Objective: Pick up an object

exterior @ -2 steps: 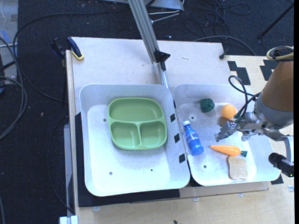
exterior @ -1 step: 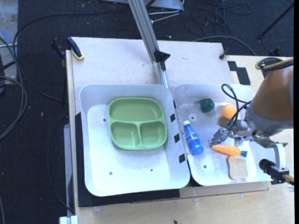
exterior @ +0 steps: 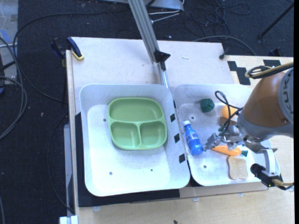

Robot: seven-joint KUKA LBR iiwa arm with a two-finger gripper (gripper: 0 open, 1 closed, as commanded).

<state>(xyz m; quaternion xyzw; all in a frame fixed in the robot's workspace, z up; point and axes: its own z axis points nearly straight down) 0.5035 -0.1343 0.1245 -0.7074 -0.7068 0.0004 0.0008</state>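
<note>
Grey arm [exterior: 261, 125], orange band [exterior: 271, 97]

bins [exterior: 93, 139] plain white | divided plate [exterior: 138, 123] pale green | bottle [exterior: 192, 138] bright blue, white cap | lumpy ball thing [exterior: 207, 105] dark green | carrot-ish piece [exterior: 227, 149] orange | bread slice [exterior: 238, 168] tan | arm [exterior: 268, 104] orange band over grey

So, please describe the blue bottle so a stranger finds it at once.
Look at the right bin, the one the arm reaches into. Near its left wall lies a small bottle. It is the only blue thing there; its neighbours are green, orange and tan.
</note>
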